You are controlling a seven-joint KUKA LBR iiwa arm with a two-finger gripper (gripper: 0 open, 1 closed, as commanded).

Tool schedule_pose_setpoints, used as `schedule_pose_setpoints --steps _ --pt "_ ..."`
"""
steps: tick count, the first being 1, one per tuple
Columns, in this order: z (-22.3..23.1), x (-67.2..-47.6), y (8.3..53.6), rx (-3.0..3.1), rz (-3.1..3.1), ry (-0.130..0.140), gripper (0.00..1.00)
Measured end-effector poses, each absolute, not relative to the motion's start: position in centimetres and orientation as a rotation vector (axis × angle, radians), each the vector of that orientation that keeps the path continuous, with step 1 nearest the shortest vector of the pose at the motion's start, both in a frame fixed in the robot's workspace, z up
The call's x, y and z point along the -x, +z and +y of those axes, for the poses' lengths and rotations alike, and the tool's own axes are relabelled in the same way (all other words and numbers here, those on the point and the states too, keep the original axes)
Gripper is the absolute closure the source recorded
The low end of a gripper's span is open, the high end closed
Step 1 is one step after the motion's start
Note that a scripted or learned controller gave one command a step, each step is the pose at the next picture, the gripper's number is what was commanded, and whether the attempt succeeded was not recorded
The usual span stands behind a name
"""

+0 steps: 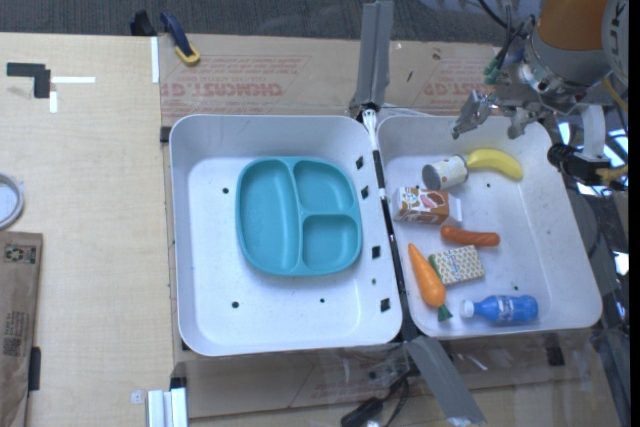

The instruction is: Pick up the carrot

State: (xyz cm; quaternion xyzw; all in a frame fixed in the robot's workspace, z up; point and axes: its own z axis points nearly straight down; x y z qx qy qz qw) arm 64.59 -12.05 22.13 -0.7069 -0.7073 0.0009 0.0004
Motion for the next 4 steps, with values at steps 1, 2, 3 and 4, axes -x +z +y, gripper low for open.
schedule_pose_setpoints --steps 1,2,3,4 --pt "-13.1 -60.3 11.3 1.893 -2.522 -0.013 0.0" --pt "-10.9 -54.7 10.8 1.849 -2.587 -0.025 0.0" --pt "-10.8 -50.5 10.8 1.286 -2.916 -0.015 0.0" --pt "-10.0 -48.3 9.7 0.963 -3.01 0.0 0.0"
